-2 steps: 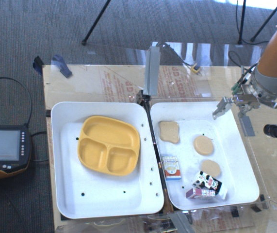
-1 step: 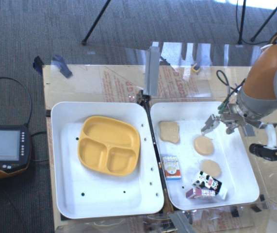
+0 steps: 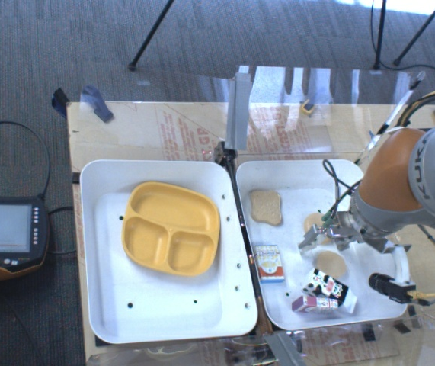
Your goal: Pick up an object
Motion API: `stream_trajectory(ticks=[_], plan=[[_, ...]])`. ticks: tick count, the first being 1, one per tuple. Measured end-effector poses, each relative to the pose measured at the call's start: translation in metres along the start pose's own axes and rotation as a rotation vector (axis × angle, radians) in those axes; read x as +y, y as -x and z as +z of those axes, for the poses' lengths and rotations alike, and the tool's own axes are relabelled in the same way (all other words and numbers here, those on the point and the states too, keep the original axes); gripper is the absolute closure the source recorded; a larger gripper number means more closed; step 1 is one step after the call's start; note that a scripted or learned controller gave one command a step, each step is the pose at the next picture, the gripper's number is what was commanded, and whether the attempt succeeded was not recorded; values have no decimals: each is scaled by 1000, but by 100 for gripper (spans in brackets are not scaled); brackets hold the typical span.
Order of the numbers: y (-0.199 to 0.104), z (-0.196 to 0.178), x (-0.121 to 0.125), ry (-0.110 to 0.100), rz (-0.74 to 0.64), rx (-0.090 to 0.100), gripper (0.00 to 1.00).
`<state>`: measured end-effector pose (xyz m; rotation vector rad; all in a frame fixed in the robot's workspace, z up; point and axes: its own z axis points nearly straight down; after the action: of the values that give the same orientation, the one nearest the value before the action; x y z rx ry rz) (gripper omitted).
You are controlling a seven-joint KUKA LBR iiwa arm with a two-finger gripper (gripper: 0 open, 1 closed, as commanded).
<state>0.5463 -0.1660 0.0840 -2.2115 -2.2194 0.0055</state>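
**Handling notes: picking from the right bin**

Candidates all sit in the right bin (image 3: pixel 293 166). Nearest the gripper (image 3: pixel 331 233) are two flat tan discs: one cookie-like disc (image 3: pixel 331 264) just below it, and a second disc (image 3: pixel 313 222) partly hidden at the gripper's left. A toast-shaped slice (image 3: pixel 266 207) lies further left, near the bin's divider side. A small printed carton (image 3: pixel 269 263) lies flat near the front-left, and a cow-patterned milk carton (image 3: pixel 326 292) lies on its side by the front wall.

My judgement on handling: the discs and slice look like toy food, light and stiff, but thin and flush on the floor, so the fingers would have to pinch across an edge and could skate off. The cow-patterned carton looks light, boxy and stiff, with parallel faces; I would take it across its narrow width, mid-body. Glossy print may be slippery.

Fingers: from this slanted view the tips blur into cables and wrist hardware, so I cannot tell whether they are apart or together. I see nothing held between them. The gripper hangs low over the bin floor between the two discs.

The left bin (image 3: pixel 103 296) holds a yellow divided plate (image 3: pixel 173 228).
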Motion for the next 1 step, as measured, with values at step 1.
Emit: stream_trajectory(ticks=[1], plan=[[-44, -1, 51, 4, -2, -1, 0]])
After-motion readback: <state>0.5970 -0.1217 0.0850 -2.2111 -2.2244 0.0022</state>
